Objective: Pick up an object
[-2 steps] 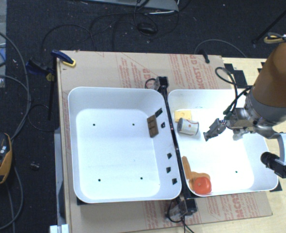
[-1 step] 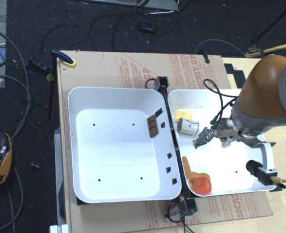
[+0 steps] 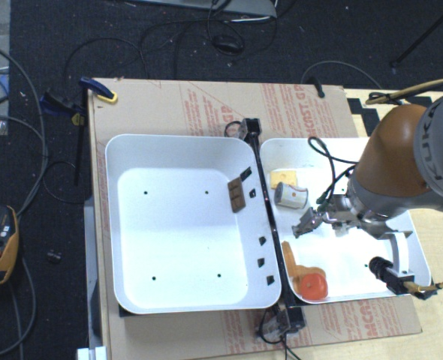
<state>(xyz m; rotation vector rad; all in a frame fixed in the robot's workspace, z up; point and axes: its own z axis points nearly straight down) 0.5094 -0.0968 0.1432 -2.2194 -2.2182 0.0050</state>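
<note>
The arm enters from the right of the frame, its orange band over the upper right part of the right bin. The gripper hangs low over the middle of that bin, pointing toward the left. Its dark fingers look slightly parted with nothing between them, though at this angle the gap is hard to judge.

Just above and left of the gripper lies a small grey cylinder, and touching its upper edge is a yellow block, both in the upper left part of the right bin. In the lower left corner of the same bin sits an orange-red tool with a round head and a paler handle running up along the bin wall.

The left bin holds a small brown block against its right wall, in the centre of the frame.
</note>
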